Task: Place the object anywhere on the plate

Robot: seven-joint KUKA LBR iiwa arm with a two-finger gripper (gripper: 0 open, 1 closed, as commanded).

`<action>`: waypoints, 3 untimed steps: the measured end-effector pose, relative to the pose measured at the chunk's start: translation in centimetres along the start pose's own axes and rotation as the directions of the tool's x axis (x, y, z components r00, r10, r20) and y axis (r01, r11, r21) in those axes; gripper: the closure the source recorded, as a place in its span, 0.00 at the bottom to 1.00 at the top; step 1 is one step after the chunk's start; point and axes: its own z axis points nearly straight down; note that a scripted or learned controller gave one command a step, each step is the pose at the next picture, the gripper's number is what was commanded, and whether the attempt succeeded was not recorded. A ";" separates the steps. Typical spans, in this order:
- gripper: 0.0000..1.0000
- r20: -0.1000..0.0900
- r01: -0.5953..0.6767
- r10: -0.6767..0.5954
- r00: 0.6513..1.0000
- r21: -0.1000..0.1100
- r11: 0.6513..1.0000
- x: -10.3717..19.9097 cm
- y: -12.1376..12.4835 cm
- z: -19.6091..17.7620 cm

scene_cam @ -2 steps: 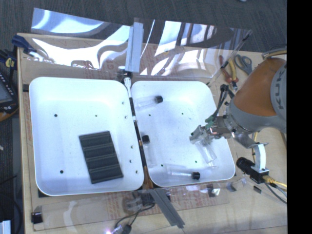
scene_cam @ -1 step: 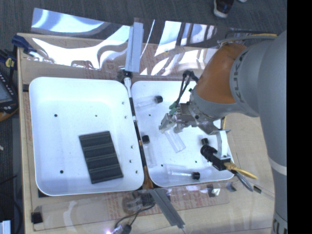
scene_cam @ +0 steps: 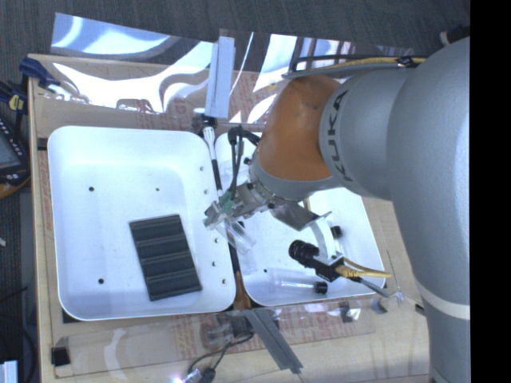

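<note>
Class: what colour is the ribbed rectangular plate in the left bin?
Dark grey ribbed rectangular plate, clearest in the camera view.

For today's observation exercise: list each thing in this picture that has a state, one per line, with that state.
Dark ribbed plate: lying flat in the left bin, nothing on it.
Gripper: low over the seam between the bins, apart from the plate.
Arm: reaching in over the right bin.

Bright even overhead light, white bins (scene_cam: 120, 158) near blown out, bluish glare on reflective panels (scene_cam: 128, 42) at top, soft shadows, slight overall blur.
</note>
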 end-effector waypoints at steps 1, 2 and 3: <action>1.00 0.001 -0.235 0.235 0.972 0.002 0.972 9.4 -0.3 0.1; 1.00 0.002 -0.589 0.589 0.808 0.003 0.808 18.3 2.1 9.8; 1.00 -0.002 -0.832 0.832 0.554 0.000 0.554 12.2 -0.5 -1.0</action>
